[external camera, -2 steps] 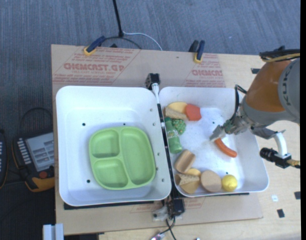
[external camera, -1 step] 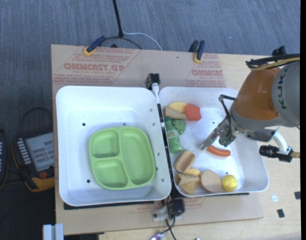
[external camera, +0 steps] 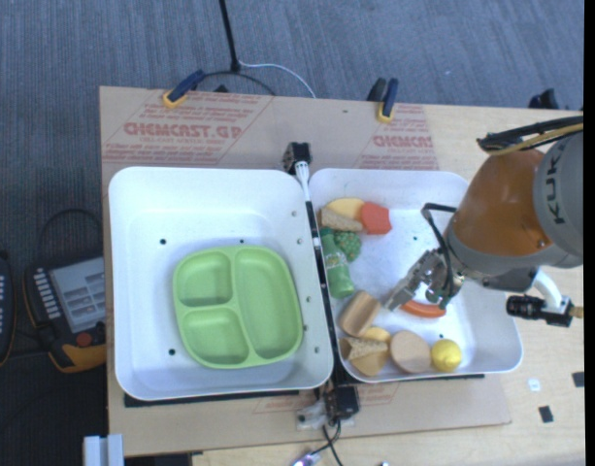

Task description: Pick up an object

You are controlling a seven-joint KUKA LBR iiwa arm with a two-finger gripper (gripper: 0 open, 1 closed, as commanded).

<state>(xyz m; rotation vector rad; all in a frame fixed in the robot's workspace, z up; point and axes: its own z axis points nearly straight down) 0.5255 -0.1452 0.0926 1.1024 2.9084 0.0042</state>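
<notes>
My gripper hangs low in the right bin, reaching in from the right. An orange-red carrot-like piece lies right under its fingertips. To its left sit a tan bread piece and a green item. At the front of the bin lie a beige round piece, a yellow lemon and a brown-and-yellow piece. At the back are a yellow piece and a red piece. I cannot see whether anything is gripped.
The left bin holds a green divided plate. A black divider strip runs between the bins. Clamps hold the board at the back edge. The arm's orange band looms over the right bin's right side.
</notes>
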